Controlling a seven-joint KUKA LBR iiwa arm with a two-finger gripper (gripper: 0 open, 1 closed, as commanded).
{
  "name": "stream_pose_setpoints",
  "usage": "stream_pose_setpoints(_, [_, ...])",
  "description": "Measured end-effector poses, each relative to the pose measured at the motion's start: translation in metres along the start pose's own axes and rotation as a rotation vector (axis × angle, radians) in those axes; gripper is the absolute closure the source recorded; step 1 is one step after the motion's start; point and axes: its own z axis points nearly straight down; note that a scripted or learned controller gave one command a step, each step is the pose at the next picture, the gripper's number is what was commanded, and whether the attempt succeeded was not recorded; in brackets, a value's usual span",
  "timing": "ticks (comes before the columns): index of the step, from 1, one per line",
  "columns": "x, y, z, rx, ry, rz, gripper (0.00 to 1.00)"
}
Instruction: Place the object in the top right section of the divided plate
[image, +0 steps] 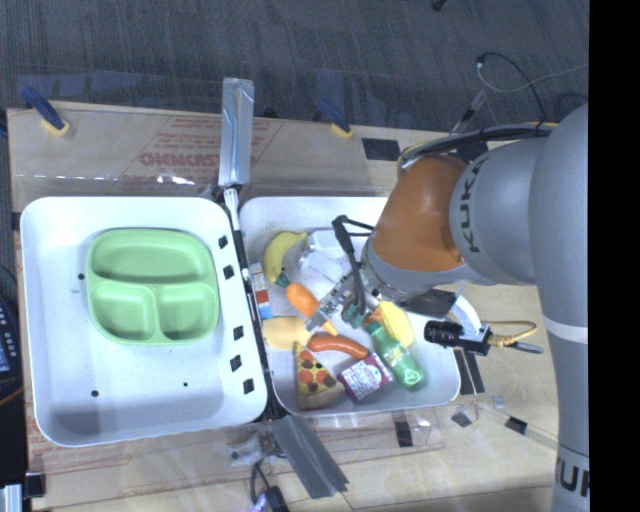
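Observation:
A green divided plate lies in the left bin, with one wide section at the back and two smaller ones at the front, all bare. My gripper is down in the right bin, among the toy food. It hangs just right of an orange carrot and just above a red sausage. The arm's orange band and wrist cover the bin's right part.
Around the gripper lie a yellow banana, a pale yellow piece, a pizza slice, a purple packet, a green bottle and a yellow fruit. A metal divider separates the bins.

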Motion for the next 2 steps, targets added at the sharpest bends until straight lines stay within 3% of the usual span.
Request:
stream_pose_setpoints(1, [0.000, 0.000, 0.000, 0.000, 0.000, 0.000, 0.00])
stream_pose_setpoints(2, [0.089, 0.000, -0.072, 0.000, 0.001, -0.366, 0.00])
